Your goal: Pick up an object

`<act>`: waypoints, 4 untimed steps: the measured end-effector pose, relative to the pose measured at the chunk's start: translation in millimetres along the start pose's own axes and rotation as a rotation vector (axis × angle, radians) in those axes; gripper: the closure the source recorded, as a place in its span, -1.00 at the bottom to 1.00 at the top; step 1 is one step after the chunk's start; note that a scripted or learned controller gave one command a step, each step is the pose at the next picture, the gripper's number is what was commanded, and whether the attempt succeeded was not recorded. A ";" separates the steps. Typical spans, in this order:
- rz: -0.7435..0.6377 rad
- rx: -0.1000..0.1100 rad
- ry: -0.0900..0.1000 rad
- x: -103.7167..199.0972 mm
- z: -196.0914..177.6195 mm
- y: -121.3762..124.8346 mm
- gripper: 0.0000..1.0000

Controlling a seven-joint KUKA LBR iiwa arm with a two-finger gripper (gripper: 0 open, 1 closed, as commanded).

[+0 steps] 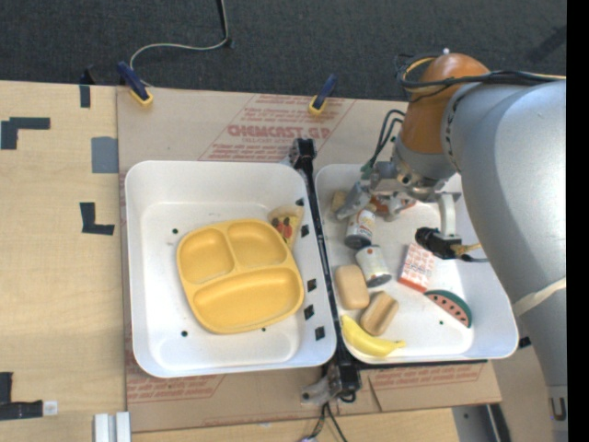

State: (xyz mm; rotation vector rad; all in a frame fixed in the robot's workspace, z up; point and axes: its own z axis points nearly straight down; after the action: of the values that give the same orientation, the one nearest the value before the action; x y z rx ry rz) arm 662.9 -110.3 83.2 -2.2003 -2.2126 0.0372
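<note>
My gripper (357,204) is low over the back left part of the right bin (492,334), with the grey arm and orange band coming in from the right. Directly under and in front of it lies a small bottle (359,233) with a dark cap end. Just beyond that, nearer the front, rests a small grey can (373,264). The view does not show anything held in the gripper.
The right bin also holds two tan bread-like pieces (351,286) (379,313), a banana (370,342), a watermelon slice (451,308) and a red and white packet (419,267). The left bin (147,274) holds a yellow divided plate (241,275) and a small yellow-red toy (286,222).
</note>
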 end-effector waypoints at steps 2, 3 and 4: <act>0.005 -0.003 -0.018 -8.3 -10.8 -1.8 -1.00; 0.003 -0.005 -0.010 -4.1 -20.0 -1.1 1.00; 0.005 -0.005 -0.015 -6.7 -20.9 -1.3 -1.00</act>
State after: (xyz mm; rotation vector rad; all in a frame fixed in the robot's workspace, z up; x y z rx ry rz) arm 662.3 -117.0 104.2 -2.2151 -2.2175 0.0483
